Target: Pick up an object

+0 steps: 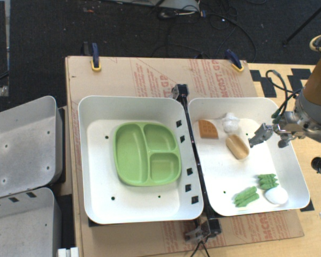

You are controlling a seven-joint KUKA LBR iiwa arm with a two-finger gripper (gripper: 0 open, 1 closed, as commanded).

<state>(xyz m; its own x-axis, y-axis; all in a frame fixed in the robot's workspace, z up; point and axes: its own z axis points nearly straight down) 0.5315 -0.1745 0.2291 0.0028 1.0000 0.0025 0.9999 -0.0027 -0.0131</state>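
Note:
The right bin [289,167] holds several small items: a brown waffle square [207,128], a crumpled white piece [231,122], a tan bread roll [237,146], two green vegetable pieces [246,196] [267,181] and a white egg shape [276,195]. My gripper [268,138] hangs over the right bin's upper right part, just right of the bread roll. Its fingers [258,136] are spread open with nothing between them; the left fingertip is close to the roll's right end.
A green divided plate [147,154] lies in the left bin [96,143]. A black divider with clips runs between the bins [191,154]. Spare white bins [21,143] lie to the far left. Cables and clamps sit behind the bench.

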